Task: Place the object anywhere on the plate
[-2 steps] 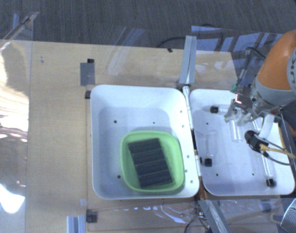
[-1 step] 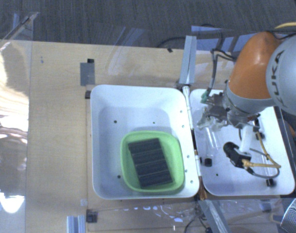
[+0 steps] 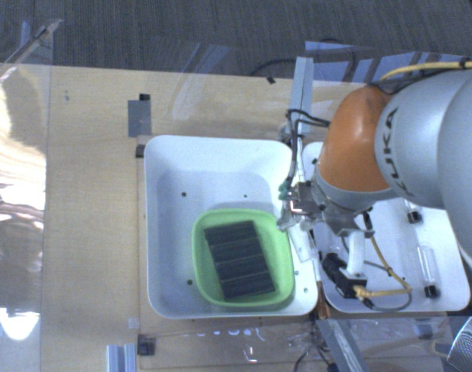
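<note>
A light green plate [image 3: 280, 248] lies in the near right part of the left bin [image 3: 173, 208]. On it rests a dark, ridged rectangular object [image 3: 238, 259], lying flat and a little askew. My gripper [image 3: 298, 208] hangs over the wall between the two bins, just right of the plate's far right rim. The grey wrist and orange band [image 3: 352, 149] above hide most of it. Nothing shows between it and the dark object.
The right bin [image 3: 445, 301] lies under the arm, with a small clear tube-like thing [image 3: 426, 262] near its right side. A bare wooden bench [image 3: 73, 231] stretches left of the bins. A grey metal post [image 3: 301, 91] stands behind the bins.
</note>
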Tool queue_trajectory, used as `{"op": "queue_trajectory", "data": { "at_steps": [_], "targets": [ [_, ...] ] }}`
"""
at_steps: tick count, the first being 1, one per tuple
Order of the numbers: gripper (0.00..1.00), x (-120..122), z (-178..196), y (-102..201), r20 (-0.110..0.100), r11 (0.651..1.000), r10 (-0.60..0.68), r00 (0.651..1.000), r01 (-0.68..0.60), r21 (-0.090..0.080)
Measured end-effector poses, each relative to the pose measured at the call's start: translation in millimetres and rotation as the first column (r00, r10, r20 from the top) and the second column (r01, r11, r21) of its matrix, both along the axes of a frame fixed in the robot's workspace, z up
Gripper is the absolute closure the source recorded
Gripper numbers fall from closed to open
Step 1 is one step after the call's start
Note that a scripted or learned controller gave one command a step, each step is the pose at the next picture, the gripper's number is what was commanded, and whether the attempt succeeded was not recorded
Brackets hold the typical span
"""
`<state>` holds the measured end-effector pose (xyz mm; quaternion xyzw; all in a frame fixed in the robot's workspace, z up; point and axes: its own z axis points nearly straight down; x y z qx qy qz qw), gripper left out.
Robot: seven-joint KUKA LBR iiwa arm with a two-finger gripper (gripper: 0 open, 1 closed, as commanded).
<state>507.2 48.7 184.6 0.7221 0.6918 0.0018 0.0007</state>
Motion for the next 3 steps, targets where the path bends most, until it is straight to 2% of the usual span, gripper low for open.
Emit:
{"op": "queue_trajectory", "data": {
  "at_steps": [1,2,3],
  "targets": [
    [1.00,-5.6,0.1,21.6,0.000,0.997,0.072,0.997,-0.072,0.000],
    [0.00,-5.5,0.2,21.2,0.001,0.997,0.072,0.997,-0.072,0.000],
    [0.00,2.7,11.3,-17.6,0.000,1.000,0.014,1.000,-0.014,-0.001]
  ]
}}
